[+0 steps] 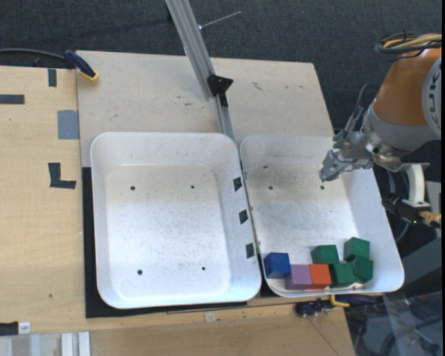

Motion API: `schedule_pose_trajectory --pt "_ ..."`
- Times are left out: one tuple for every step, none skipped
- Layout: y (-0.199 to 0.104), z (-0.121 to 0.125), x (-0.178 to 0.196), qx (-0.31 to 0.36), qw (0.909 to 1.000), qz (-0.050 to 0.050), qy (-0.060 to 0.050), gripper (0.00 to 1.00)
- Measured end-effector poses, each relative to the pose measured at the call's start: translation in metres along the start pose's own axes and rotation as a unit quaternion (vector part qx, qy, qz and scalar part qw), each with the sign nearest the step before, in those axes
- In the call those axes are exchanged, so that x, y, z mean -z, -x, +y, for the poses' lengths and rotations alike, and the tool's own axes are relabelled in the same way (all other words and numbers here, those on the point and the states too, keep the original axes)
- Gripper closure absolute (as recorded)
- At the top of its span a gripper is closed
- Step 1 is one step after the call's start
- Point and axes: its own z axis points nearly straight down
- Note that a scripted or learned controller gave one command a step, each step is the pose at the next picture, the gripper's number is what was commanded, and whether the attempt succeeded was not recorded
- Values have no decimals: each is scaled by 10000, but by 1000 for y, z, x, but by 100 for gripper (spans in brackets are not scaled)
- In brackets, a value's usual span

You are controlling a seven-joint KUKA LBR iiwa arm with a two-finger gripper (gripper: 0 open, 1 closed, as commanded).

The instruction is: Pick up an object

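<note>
Hovering over the right bin [371, 199] near its far edge, the gripper [331, 170] held nothing visible; finger spacing indeterminable. Blocks [322, 267] clustered at its near edge. No legible writing.

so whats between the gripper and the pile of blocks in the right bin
Nothing: in the camera view, bare speckled bin floor runs from the gripper down to the blocks clustered along the near edge of the right bin.

Coloured blocks [322, 267] clustered, right bin's [297, 199] near corner.
</note>
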Motion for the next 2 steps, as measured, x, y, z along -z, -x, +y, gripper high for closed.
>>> schedule_pose_trajectory --pt "2 -3 44 -4 10000 1 -10 100" --pt "-57 -7 30 20 10000 15 -39 100"
